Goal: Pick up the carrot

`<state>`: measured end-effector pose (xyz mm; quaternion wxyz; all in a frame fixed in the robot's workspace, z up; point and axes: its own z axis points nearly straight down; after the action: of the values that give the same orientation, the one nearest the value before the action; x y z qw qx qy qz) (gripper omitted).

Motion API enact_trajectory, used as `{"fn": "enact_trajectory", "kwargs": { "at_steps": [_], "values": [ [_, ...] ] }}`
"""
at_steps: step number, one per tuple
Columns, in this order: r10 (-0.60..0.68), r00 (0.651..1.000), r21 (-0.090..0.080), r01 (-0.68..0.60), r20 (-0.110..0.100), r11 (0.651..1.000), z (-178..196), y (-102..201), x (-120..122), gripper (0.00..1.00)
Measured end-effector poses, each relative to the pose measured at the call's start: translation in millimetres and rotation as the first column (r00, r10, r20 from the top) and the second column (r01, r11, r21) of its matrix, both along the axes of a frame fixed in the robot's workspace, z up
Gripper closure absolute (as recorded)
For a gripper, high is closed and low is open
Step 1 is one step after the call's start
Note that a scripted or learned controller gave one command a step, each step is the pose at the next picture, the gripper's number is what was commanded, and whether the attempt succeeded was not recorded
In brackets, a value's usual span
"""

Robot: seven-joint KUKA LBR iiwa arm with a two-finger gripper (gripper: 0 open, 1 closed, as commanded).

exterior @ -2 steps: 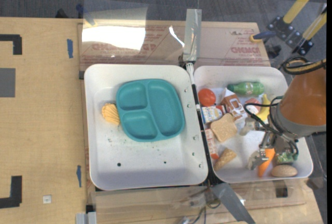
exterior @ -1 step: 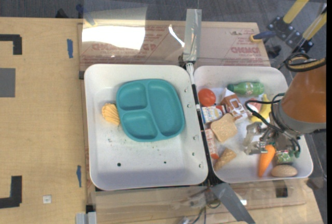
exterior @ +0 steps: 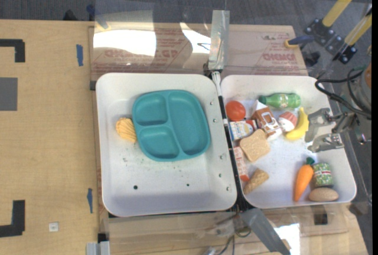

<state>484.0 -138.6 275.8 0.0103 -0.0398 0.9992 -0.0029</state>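
The orange carrot [exterior: 303, 182] with a green top lies in the right bin [exterior: 277, 195], near its front right corner and pointing toward the front. A green can [exterior: 322, 174] sits against the carrot's right side and a tan potato [exterior: 323, 193] lies just in front of the can. My gripper [exterior: 315, 131] hovers at the right bin's right side, a short way behind the carrot and beside the banana [exterior: 300, 124]. Its fingers stand open with nothing between them.
The right bin also holds a green bottle [exterior: 280, 100], a tomato [exterior: 235, 110], small cartons [exterior: 269, 121], a bread slice [exterior: 255, 146] and a roll [exterior: 256, 179]. The left bin [exterior: 118, 189] holds a teal divided plate [exterior: 171, 125] and a yellow shell-shaped piece [exterior: 126, 128].
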Motion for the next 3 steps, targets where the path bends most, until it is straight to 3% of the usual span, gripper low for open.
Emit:
{"fn": "enact_trajectory", "kwargs": {
  "at_steps": [1,2,3],
  "values": [
    [0.0,1.0,0.004,0.0,-0.013,1.0,-6,1,-2,0.0],
    [-0.004,1.0,0.004,0.004,-0.009,1.0,-187,-19,4,0.0],
    [0.0,1.0,0.003,0.0,-0.009,1.0,-176,-18,5,1.0]
  ]
}}
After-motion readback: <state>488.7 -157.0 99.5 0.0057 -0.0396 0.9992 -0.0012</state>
